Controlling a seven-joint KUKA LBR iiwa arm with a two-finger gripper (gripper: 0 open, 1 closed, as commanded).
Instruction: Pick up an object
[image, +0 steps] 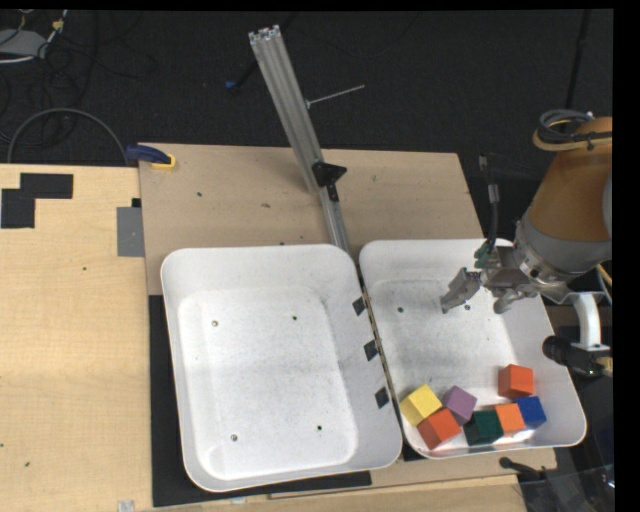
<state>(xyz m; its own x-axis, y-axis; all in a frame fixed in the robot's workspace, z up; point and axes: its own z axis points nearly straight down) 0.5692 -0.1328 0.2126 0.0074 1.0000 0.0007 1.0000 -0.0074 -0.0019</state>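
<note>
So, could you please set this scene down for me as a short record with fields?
bins: left bin and right bin, side by side
blocks: yellow, purple, two red, green, orange, blue
block location: near end of right bin, clustered
gripper: over right bin's far half, apart from the blocks
held: nothing visible

The tool (478, 293) hangs over the right bin (420, 265), apart from the coloured blocks (478, 410) at its near edge.
</note>
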